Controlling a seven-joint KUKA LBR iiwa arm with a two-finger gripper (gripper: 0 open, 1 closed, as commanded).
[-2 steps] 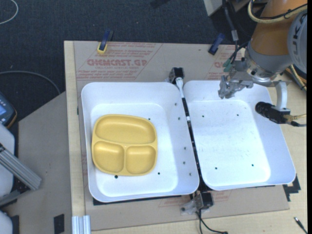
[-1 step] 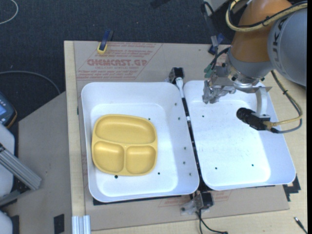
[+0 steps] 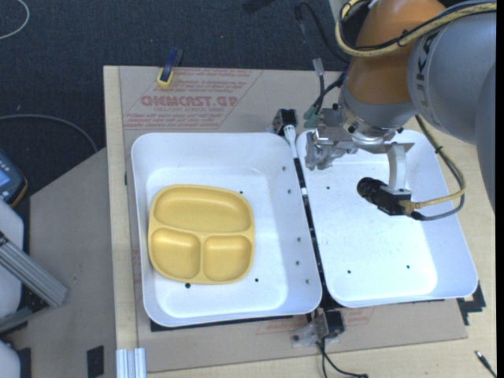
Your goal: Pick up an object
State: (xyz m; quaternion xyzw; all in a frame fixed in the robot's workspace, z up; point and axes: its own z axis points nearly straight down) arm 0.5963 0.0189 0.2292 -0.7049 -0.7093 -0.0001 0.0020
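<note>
The bench [image 3: 197, 101] is showing a tan board top printed with red lettering (partly covered), and it is carrying two shallow white bins side by side, their inner rims touching. The left bin [image 3: 272, 211] is sitting toward the middle; the right bin [image 3: 441, 266] is reaching the board's right edge. A small blue-and-yellow clip [image 3: 168, 69] is lying at the far edge.

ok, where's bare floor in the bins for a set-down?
Right bin: the whole near half, below the gripper and the black cable. Left bin: a strip between the yellow divided plate and the centre divider, plus the far edge above the plate. Crowded: the right bin's far end, under the arm.
</note>
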